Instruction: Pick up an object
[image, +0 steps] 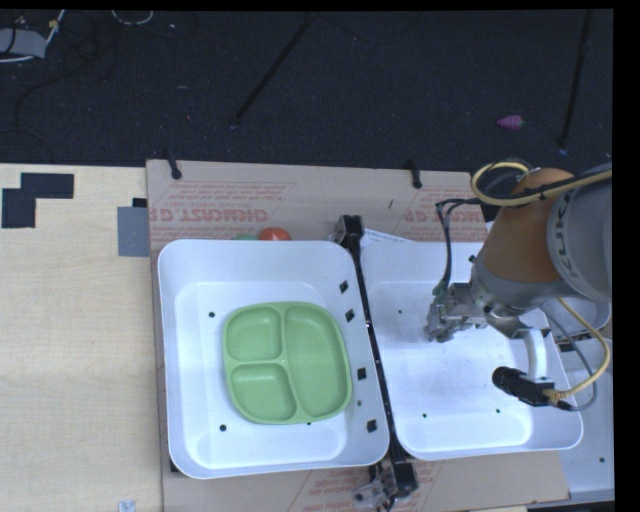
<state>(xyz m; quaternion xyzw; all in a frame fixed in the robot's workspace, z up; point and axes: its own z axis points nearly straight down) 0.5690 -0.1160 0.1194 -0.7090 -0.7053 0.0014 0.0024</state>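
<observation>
A light green plate (288, 361) with three compartments lies flat in the middle of the left white bin (185, 300). My gripper (441, 325) hangs low over the upper middle of the right white bin (450, 410), well to the right of the plate. It sits close above the bin floor, pointing down. Nothing shows in its grasp.
A black divider (362, 330) runs between the two bins. A small red and green thing (271, 235) lies on the cardboard just behind the left bin's far rim. The grey arm with its orange band (525, 240) comes in over the right bin's right side.
</observation>
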